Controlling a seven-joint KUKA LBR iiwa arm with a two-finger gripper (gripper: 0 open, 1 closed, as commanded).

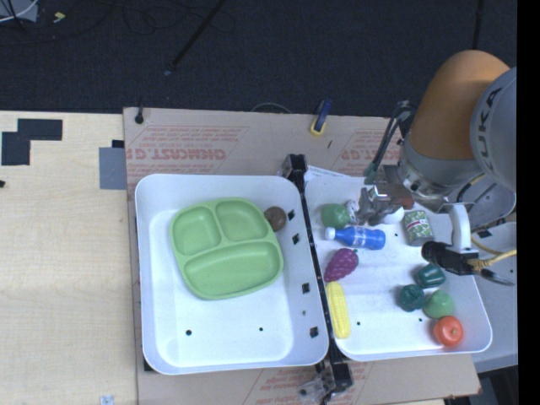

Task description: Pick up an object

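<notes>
My gripper [369, 212] hangs low over the upper part of the right bin [384, 348], its tips right above a blue bottle [361, 237] that lies on its side. Just left of the tips sits a green round toy [336, 216]. Nothing shows between the fingers. Below the bottle lie a purple bunch of grapes [341, 264] and a yellow corn cob [337, 308]. A green-labelled can [416, 226] stands to the right of the gripper.
Dark green toys [413, 296] [431, 276], a light green ball [438, 304] and an orange ball [449, 332] crowd the right bin's lower right. The left bin [160, 310] carries a green divided plate [226, 247] and a brown ball [275, 218].
</notes>
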